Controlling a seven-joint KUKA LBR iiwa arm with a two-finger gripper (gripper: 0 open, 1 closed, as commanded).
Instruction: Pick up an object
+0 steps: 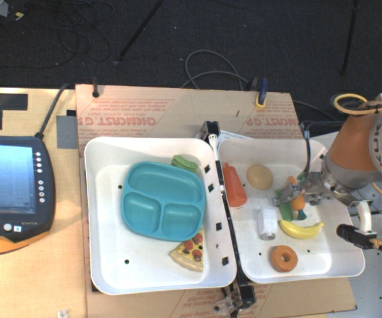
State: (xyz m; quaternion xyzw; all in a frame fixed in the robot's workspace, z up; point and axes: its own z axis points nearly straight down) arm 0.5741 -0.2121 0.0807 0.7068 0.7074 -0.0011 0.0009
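In the camera view I see the two white bins side by side in the middle of the frame, on a sheet of cardboard that covers the table. The left bin holds a teal divided plate, a green piece just above the plate's upper right corner, and a toy pizza slice below the plate, near the wall between the bins.

The right bin holds the things I can pick. An orange carrot-like piece lies along its left wall, a tan round ball is just beside it, a small white cylinder is in the middle, a banana lies to the right of the cylinder, and a brown donut is near the lower edge.

The arm comes in from the right of the frame. Its pincer is low over the right bin, just above the banana, among small green and orange pieces. I cannot tell how far the pincer is open, or whether it has hold of anything

At the left of the frame stands a tablet screen
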